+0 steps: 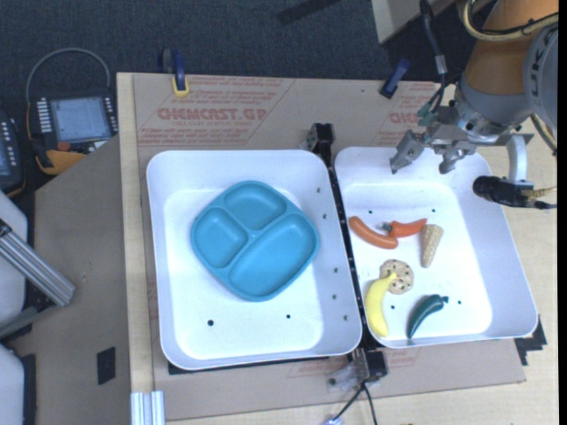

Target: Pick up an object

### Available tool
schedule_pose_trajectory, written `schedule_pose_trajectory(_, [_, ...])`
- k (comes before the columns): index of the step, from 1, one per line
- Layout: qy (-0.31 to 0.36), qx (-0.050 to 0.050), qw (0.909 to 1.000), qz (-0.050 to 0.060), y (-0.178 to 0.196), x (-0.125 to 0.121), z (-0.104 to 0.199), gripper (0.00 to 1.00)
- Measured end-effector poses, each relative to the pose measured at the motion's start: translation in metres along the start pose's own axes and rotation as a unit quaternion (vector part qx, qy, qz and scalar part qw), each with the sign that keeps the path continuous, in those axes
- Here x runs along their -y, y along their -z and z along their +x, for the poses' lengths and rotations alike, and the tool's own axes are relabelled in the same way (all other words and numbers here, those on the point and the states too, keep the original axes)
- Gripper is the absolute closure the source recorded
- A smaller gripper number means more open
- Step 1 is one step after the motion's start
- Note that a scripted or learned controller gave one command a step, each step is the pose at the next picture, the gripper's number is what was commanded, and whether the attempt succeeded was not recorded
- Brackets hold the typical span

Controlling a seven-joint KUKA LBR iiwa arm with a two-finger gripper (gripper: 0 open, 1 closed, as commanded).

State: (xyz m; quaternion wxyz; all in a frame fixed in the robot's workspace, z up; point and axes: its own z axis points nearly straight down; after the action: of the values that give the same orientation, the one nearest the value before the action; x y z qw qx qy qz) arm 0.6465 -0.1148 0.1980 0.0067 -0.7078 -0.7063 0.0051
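Observation:
My gripper (pixel 427 159) hangs over the far edge of the right bin (pixel 496 237), its two fingers spread apart with nothing between them. Below it in that bin lie a hot dog sausage (pixel 370 232), a red chili pepper (pixel 407 228), and an ice-cream cone (pixel 431 243). Nearer the front are a cookie (pixel 398 276), a yellow banana (pixel 377 305) and a dark green pepper (pixel 425 312). The closest items, the red chili and the cone, lie well short of the fingers.
The left bin (pixel 177 326) holds a blue divided plate (pixel 255 238). A black clamp (pixel 321 136) sits at the bins' far junction. A black cable fitting (pixel 501 190) juts over the right bin's far right side. Cardboard (pixel 266 104) lies under both bins.

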Motion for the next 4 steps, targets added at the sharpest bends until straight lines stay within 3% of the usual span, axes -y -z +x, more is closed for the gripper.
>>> schedule_pose_trajectory(1, [0.001, 0.001, 1.0000, -0.008, 0.010, -0.003, 0.000, 0.00])
schedule_pose_trajectory(3, [0.002, 0.000, 1.0000, -0.005, -0.108, 0.002, 0.012, 0.00])
schedule_pose_trajectory(4, [0.001, 0.001, 1.0000, -0.007, -0.114, 0.002, 0.013, 0.00])
